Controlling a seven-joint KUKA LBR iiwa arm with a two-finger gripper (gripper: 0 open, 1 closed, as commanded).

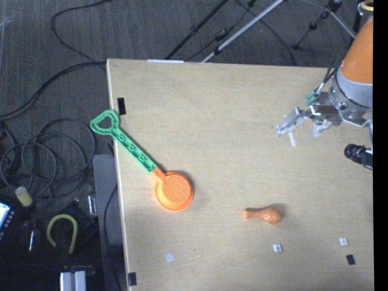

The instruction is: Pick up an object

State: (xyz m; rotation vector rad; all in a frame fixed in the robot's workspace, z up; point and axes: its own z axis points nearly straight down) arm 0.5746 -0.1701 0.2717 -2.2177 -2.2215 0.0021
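A toy strainer lies at the left of the tan bench top (230, 102): its orange round head (174, 191) points toward the front and its green handle (130, 145) runs up-left past the bench edge. A small orange drumstick-shaped piece (265, 214) lies flat near the front middle. My gripper (301, 128) hangs at the right side, well above and to the right of the drumstick piece and far from the strainer. It is open with nothing between its fingers (287, 128). The grey wrist and orange band (362, 59) rise behind it.
Small black and white markers (277, 247) dot the front right of the bench top. Left of the bench, loose cables (36, 156) and a green hook (62, 229) lie on the dark floor. Tripod legs (267, 11) cross the floor behind the bench.
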